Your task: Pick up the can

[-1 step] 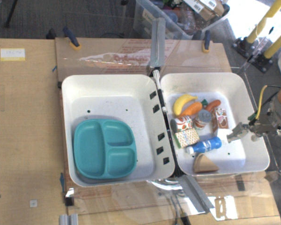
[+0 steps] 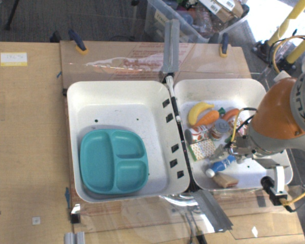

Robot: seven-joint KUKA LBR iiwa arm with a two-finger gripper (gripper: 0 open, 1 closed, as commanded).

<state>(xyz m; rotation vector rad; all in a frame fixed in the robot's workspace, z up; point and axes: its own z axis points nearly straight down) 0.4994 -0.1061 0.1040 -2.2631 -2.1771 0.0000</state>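
The can (image 2: pixel 221 127), small with a grey lid, stands in the middle of the right bin (image 2: pixel 213 88) among other items. My gripper (image 2: pixel 227 149) hangs low over that bin, just below and slightly right of the can, above a blue-and-white bottle (image 2: pixel 221 165). The grey wrist and orange band behind it hide the bin's right side. Nothing can be seen held in the gripper.
Around the can lie a banana (image 2: pixel 199 111), a carrot (image 2: pixel 208 118), a red-and-white cup (image 2: pixel 199 134), a patterned packet (image 2: pixel 203 149) and a brown block (image 2: pixel 226 181). The left bin (image 2: pixel 117 93) holds a teal divided tray (image 2: pixel 113 160). A ridge with black clips (image 2: pixel 174 131) separates the bins.
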